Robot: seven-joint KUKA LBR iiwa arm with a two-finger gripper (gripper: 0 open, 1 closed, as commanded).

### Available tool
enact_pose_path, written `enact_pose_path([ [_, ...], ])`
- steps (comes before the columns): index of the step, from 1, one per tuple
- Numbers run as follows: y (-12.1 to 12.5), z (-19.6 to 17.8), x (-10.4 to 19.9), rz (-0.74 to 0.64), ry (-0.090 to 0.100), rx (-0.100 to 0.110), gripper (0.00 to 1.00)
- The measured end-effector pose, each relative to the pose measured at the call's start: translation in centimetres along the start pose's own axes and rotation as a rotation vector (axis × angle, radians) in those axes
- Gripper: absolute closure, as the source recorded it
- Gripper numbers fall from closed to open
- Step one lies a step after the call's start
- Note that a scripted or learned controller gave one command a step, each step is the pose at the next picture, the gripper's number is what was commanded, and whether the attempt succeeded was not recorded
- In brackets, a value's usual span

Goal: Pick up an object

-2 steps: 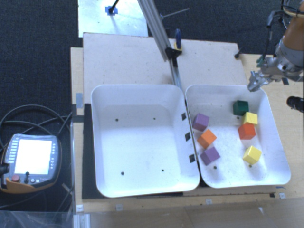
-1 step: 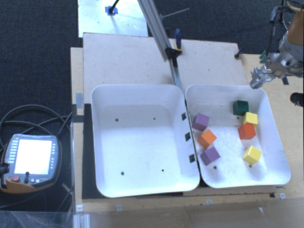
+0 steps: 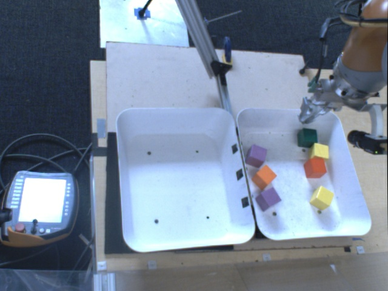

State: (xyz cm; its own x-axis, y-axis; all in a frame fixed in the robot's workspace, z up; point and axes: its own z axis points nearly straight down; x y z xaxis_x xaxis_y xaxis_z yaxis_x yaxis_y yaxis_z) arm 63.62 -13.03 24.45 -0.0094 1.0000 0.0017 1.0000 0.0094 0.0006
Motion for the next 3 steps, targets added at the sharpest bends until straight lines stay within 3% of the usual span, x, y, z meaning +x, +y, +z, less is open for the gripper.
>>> enact_pose_path([
  [2,-3.9,-1.1,10.2,-0.001,0.001,0.000,1.00],
  [3,-5.7,0.7,15.2,-0.001,0.001,0.002,1.00],
])
